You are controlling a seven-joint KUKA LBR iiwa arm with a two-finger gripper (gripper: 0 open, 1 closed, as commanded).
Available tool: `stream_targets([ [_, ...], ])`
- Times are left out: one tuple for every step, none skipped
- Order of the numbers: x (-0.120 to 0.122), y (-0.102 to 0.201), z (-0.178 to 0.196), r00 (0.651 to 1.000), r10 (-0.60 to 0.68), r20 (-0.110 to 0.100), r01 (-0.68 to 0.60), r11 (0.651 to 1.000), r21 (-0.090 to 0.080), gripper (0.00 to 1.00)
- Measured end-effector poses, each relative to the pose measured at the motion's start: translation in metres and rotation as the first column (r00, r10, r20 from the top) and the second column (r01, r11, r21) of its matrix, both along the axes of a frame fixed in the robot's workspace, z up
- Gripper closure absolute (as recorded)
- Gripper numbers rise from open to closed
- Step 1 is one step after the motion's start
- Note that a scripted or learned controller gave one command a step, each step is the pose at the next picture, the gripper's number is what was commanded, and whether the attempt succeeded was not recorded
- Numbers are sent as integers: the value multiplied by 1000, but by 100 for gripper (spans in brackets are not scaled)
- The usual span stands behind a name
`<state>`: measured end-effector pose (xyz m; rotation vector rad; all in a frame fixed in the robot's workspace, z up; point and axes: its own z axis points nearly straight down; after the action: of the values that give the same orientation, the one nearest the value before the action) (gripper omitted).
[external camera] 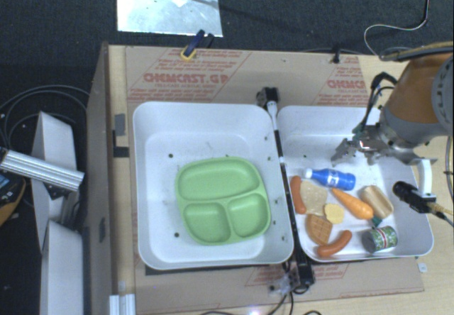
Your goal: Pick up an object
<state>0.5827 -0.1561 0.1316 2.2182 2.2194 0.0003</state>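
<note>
"Objects (pixel 352 203) for pickup: where are they?" the trainee asks.

"In the right bin (pixel 312 136), grouped in its front half," the technician replies. "A blue bottle (pixel 332 178) lies on its side at the back of the group. In front of it lie a bread slice (pixel 313 196) and a carrot (pixel 355 205). A bun (pixel 376 200) lies near the right wall. A waffle (pixel 319 228), a sausage (pixel 333 244) and a can (pixel 379 238) lie along the front edge, with the can nearest the front right corner."

"Gripper position?"

"The gripper (pixel 352 154) is above the back half of the right bin, just behind the bottle and toward the right wall. The arm (pixel 418 104) enters over the bin's back right corner."

"Finger state?"

"The fingers (pixel 339 155) are spread apart. Nothing sits between them. No object is held."

"Does the gripper touch the bottle?"

"That cannot be told. The two appear close, with the bottle just in front of the fingertips."

"Left bin contents?"

"The left bin (pixel 142 164) carries a green tray (pixel 223 200) with three compartments, set toward the front edge. The tray is well apart from the gripper. A black divider (pixel 280 157) runs between the two bins."
</note>
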Motion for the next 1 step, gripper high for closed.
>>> stream_targets([
  [-63,21,-7,1000,1,-3,-1,1000,3,0],
])
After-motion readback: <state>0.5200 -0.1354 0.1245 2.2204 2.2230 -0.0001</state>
